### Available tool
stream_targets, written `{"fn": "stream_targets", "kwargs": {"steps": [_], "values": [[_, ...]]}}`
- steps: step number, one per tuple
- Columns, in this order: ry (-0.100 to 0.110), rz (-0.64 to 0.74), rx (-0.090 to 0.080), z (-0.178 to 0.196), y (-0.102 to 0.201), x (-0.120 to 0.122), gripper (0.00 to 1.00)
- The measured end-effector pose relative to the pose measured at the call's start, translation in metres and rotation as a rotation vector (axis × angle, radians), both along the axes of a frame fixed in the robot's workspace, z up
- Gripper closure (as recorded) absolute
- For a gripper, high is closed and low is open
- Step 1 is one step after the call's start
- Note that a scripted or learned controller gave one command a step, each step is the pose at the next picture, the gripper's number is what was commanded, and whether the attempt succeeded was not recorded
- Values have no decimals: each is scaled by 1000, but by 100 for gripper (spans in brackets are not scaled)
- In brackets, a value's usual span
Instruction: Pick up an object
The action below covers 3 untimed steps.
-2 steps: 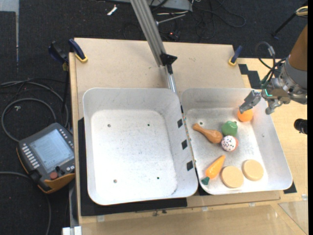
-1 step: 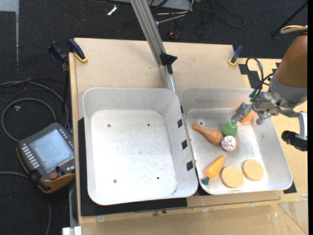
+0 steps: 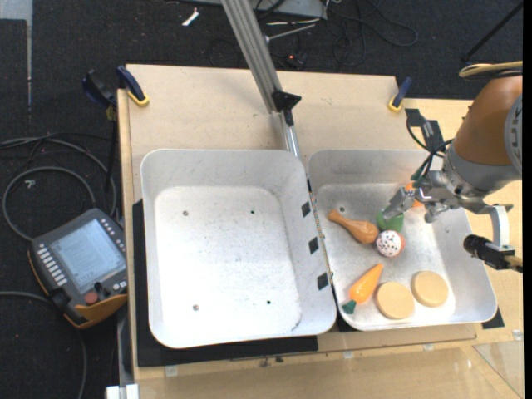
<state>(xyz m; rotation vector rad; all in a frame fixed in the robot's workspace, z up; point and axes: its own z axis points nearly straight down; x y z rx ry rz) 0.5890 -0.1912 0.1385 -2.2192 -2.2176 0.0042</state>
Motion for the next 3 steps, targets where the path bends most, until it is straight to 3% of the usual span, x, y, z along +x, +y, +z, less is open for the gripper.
{"fn": "stream_targets", "kwargs": {"steps": [1, 2, 3], "values": [[-3, 0, -1, -46, 1, 0, 0], [-7, 0, -2, -33, 1, 1, 100], [-10, -1, -3, 12, -4, -2, 100]]}}
